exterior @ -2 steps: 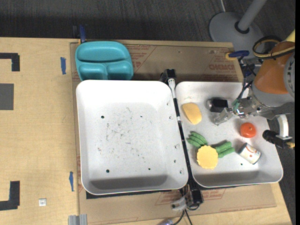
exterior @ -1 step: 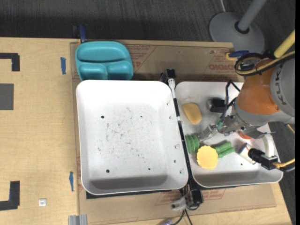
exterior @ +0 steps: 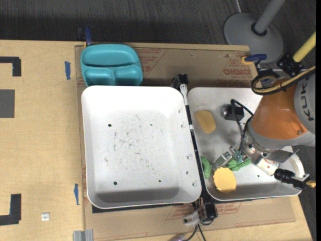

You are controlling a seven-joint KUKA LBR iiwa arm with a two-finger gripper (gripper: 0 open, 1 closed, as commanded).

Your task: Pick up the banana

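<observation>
In the right bin (exterior: 281,190), near its front wall, lies a bright yellow stubby piece (exterior: 224,179) that looks like the banana. My gripper (exterior: 234,157) hangs low over the bin just behind and to the right of it, above a green item (exterior: 239,163). The grey and orange wrist (exterior: 276,119) hides most of the bin's right half. Nothing yellow shows at the gripper's tip.
A pale tan rounded object (exterior: 205,121) lies at the right bin's back left. A green strip (exterior: 206,167) rests against that bin's left wall. The left bin (exterior: 100,185) sits alongside. A teal divided tray (exterior: 111,64) stands behind it. Black cables (exterior: 235,109) hang near the wrist.
</observation>
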